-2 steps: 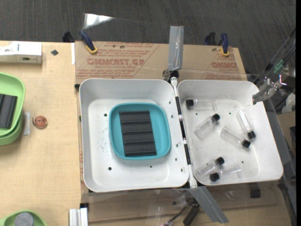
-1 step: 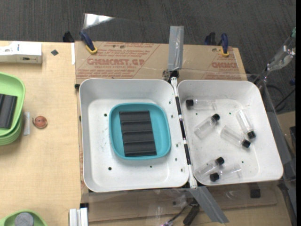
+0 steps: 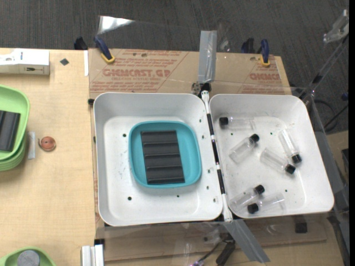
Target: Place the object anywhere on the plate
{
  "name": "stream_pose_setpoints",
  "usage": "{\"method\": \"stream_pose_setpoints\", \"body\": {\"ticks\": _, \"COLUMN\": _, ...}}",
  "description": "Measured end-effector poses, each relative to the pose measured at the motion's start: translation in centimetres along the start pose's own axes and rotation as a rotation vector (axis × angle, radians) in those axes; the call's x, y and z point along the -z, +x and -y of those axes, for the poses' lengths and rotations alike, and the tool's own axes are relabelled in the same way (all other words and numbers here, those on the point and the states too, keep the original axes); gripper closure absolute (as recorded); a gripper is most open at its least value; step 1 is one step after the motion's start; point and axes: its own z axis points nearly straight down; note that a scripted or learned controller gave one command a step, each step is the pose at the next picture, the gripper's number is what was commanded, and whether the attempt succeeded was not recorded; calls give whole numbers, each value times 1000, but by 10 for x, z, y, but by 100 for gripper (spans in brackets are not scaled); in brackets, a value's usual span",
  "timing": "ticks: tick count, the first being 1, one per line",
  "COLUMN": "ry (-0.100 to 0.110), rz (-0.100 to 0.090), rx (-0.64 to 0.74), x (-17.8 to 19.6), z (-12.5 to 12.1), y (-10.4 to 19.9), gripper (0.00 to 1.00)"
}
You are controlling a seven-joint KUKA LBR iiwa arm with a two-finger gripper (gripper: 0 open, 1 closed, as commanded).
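A teal square plate (image 3: 135, 148) lies in the middle of the left white bin (image 3: 111, 204). A dark ridged insert (image 3: 162, 157) covers the plate's centre. In the right white bin (image 3: 310, 198) lie several clear vials with black caps, scattered apart. One vial (image 3: 243, 147) is near the bin's middle, another (image 3: 289, 147) is at the right, and a third (image 3: 250, 194) is near the front. All of them rest flat on the bin floor.
A green tray (image 3: 11, 129) holding a dark block sits at the far left of the wooden bench. Near it are a small brown disc (image 3: 47, 143) and a white box (image 3: 25, 62). Cardboard (image 3: 144, 71) clamped behind the bins forms a low back edge.
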Motion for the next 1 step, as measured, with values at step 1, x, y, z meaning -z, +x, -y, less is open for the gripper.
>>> {"method": "stream_pose_setpoints", "body": {"ticks": 1, "ry": 0, "rz": 0, "rx": 0, "x": 0, "z": 0, "y": 0, "gripper": 0}}
